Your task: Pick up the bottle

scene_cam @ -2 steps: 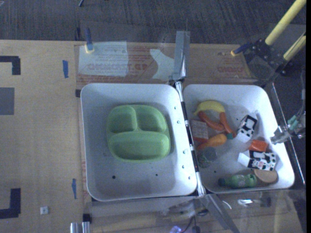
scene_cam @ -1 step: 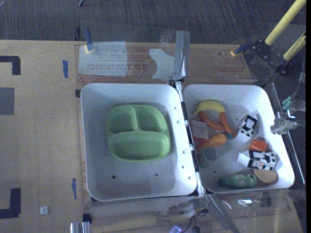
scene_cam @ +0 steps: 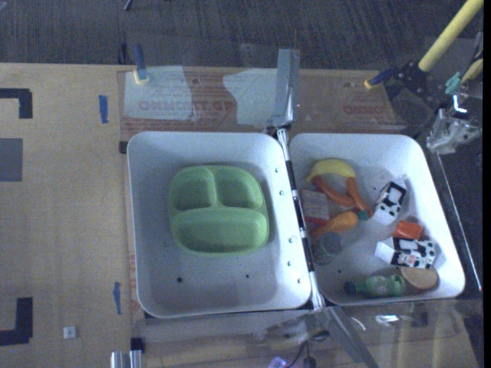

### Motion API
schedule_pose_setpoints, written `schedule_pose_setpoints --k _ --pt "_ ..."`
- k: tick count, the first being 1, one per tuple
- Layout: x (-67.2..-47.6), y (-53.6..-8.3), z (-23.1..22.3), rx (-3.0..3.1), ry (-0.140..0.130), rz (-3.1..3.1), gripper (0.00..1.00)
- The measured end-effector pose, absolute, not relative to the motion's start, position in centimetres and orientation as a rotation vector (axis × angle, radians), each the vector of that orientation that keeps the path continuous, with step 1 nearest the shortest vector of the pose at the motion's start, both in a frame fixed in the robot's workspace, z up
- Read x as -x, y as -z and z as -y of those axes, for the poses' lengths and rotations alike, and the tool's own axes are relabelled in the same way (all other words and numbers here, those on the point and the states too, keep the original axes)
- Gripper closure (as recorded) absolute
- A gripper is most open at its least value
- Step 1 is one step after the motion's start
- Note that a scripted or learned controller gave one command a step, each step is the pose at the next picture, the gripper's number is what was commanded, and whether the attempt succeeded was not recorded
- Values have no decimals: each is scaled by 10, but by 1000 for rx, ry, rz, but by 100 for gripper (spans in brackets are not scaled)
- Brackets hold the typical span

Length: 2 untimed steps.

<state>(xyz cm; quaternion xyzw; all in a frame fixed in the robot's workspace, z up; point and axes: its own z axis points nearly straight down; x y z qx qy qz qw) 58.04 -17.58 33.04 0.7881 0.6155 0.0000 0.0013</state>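
The bottle is green with a darker cap. It lies on its side in the right bin, close to the front wall, with its cap pointing left. A brown round piece touches its right end. A black-and-white patterned box sits just behind it. Nothing covers the bottle.
The right bin also holds a yellow banana, two orange carrots, a second patterned box, a small orange block, a grey disc and a reddish packet. In the left bin lies a green divided plate. A yellow pole slants at the top right.
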Motion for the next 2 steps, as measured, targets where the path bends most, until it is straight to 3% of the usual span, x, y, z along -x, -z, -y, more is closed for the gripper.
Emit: schedule_pose_setpoints --k 1,2 --pt "-555 -337 125 -2469 3 -1946 100" --pt "-522 -203 94 -2504 2 -1900 100"
